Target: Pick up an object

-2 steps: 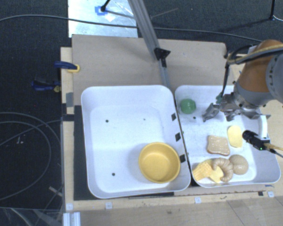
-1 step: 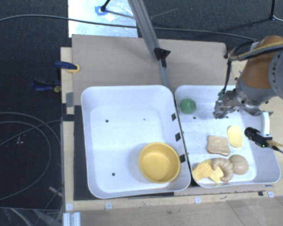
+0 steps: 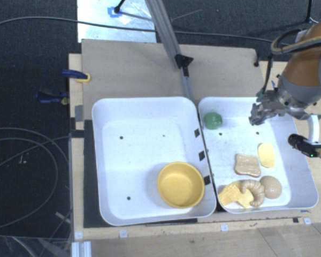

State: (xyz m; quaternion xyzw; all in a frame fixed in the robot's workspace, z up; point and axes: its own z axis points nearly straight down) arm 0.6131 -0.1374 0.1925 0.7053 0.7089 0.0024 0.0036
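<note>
Two white bins on a bench; the gripper (image 3: 257,116) is parked over the right bin (image 3: 305,194), finger state can't be told. The green ball (image 3: 213,120) nearby is probably best approached straight down.

Two white bins, yellow bowl (image 3: 181,184) in left, tool (image 3: 257,115) above right bin (image 3: 305,189), green ball (image 3: 213,120)
</note>
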